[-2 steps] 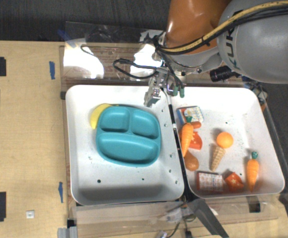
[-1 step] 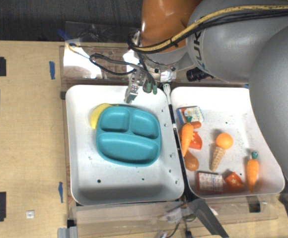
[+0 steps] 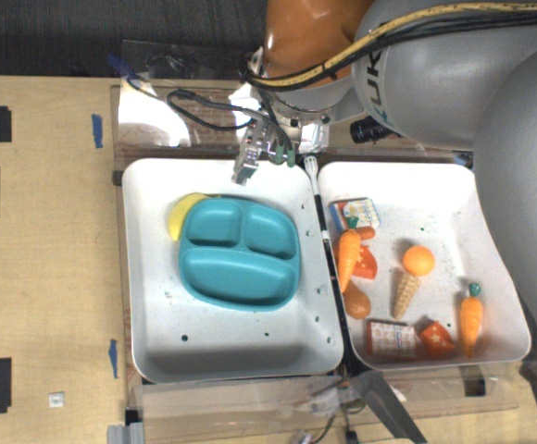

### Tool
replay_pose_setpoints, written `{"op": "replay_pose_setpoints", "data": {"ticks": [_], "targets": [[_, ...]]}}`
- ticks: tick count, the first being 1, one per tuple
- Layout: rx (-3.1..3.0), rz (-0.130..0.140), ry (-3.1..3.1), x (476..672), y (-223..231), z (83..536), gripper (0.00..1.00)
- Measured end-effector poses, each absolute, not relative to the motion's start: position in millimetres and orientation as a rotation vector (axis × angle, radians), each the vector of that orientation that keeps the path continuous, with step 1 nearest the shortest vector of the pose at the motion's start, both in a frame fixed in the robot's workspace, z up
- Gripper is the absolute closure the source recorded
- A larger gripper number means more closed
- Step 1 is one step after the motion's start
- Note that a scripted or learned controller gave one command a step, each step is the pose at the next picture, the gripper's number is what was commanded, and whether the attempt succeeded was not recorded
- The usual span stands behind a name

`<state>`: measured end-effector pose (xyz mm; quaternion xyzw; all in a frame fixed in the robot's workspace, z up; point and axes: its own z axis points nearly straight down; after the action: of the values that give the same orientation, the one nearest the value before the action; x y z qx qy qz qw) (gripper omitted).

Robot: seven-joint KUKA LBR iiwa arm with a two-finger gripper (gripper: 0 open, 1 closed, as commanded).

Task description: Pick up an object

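I see my gripper (image 3: 247,166) hanging over the left bin's (image 3: 148,340) far rim, just above the teal tray (image 3: 241,252), whether it grips anything I cannot tell, while the carrot (image 3: 347,252) and other pickable toys lie across the divider in the right bin (image 3: 505,326).

My gripper (image 3: 247,166) hangs over the left bin's (image 3: 148,248) far edge. A divided tray (image 3: 241,252) lies in that bin, overlapping a banana (image 3: 181,211) at its far-left corner. The right bin (image 3: 500,248) holds a carrot (image 3: 471,318) near its right edge.
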<state>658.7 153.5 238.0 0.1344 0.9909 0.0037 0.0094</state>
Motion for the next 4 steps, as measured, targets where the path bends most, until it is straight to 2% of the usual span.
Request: {"op": "replay_pose_setpoints", "data": {"ticks": [1,3,4], "targets": [[0.439,0.007,3.104,651.7,210.1,230.1,1.0],[0.432,0.018,3.085,655.2,211.6,256.6,1.0],[0.542,0.01,3.084,648.9,225.9,309.4,1.0]]}}
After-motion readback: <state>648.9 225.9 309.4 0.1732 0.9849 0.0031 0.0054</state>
